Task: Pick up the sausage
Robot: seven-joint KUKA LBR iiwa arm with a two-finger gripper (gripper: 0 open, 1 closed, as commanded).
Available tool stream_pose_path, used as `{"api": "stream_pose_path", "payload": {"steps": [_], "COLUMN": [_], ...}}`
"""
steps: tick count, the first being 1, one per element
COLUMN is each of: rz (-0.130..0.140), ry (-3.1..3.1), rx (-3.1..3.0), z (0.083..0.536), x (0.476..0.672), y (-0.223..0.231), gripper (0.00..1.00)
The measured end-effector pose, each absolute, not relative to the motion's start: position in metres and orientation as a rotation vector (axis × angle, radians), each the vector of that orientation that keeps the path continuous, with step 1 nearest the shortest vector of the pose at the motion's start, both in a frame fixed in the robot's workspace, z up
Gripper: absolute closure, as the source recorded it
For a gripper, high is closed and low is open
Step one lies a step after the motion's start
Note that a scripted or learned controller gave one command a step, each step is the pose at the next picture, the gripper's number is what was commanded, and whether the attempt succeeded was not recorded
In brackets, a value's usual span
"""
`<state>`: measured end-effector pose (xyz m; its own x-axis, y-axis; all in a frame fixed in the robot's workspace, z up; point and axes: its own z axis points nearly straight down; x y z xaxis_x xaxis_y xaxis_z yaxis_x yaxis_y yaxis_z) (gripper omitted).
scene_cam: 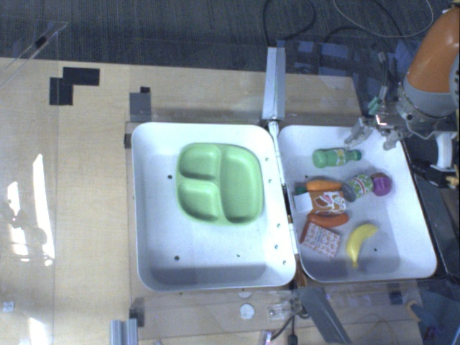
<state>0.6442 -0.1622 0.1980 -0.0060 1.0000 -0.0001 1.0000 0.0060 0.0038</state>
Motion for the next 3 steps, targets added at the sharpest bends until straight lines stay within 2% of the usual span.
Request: {"api": "stream_pose_path", "payload": {"steps": [1, 2, 3], "rz": [0.011, 0.021, 0.015], "ry": [2.177, 2.178, 2.134], "rx": [2.255, 2.25, 2.293], "z": [0.088, 0.101, 0.09], "x": [0.623, 0.625, 0.56], "y": [-0.097, -0.095, -0.087], "gripper": [0.0, 1.0, 1.0]}}
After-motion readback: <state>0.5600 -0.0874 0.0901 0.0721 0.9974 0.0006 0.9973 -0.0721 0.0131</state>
